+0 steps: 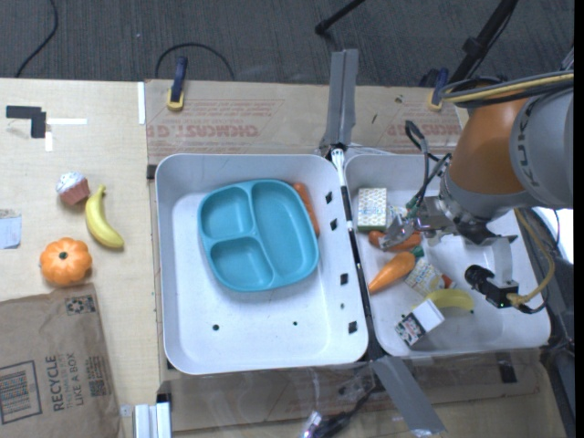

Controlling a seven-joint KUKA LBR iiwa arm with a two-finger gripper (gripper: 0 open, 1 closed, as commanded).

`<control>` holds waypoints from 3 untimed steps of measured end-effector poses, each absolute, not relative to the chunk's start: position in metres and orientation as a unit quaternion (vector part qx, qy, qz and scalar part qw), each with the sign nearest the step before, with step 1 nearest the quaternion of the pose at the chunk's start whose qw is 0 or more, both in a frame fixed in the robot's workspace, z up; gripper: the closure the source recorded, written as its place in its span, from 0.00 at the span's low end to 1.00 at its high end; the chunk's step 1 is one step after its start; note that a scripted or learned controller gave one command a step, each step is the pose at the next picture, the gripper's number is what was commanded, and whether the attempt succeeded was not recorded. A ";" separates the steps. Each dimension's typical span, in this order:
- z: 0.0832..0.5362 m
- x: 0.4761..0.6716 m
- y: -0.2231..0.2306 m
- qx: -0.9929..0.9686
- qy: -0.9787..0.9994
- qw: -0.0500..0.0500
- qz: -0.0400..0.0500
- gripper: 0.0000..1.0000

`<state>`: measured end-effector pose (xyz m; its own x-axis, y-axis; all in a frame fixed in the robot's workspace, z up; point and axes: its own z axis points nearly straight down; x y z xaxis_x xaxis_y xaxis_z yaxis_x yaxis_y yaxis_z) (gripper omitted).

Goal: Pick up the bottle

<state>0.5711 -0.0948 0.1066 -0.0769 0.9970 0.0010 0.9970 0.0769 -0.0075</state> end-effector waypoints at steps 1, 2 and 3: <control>0.089 0.499 -0.146 -0.738 -0.675 0.002 0.002 0.00; 0.188 0.561 0.014 -0.777 -0.629 0.002 0.003 0.00; 0.199 0.563 0.114 -0.834 -0.551 0.000 0.005 0.00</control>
<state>0.5626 0.1136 0.1994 0.3927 0.9196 -0.0074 0.9196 -0.3927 -0.0060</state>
